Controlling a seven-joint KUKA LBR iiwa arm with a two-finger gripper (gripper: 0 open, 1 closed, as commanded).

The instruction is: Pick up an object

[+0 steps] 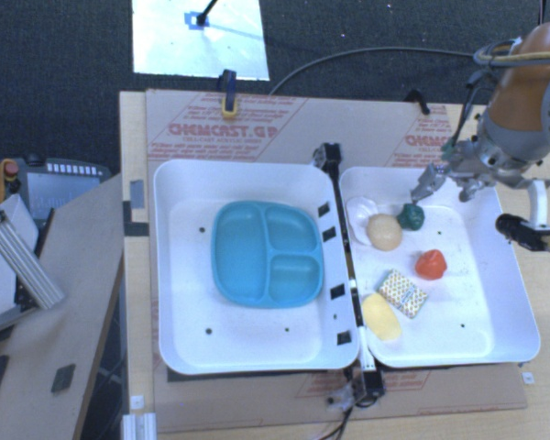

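Overhead, the gripper (445,183) hangs above the right bin's (495,273) far edge, its grip impossible to judge. Below lie a dark green object (411,216), cream ball (384,231), orange piece (431,264), patterned packet (403,292) and yellow item (380,317). A blue tray (264,253) fills the left bin (179,273).

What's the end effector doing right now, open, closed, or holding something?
End effector: it hangs over the back of the right bin, near the dark green object; open or closed cannot be told, and nothing shows as held.
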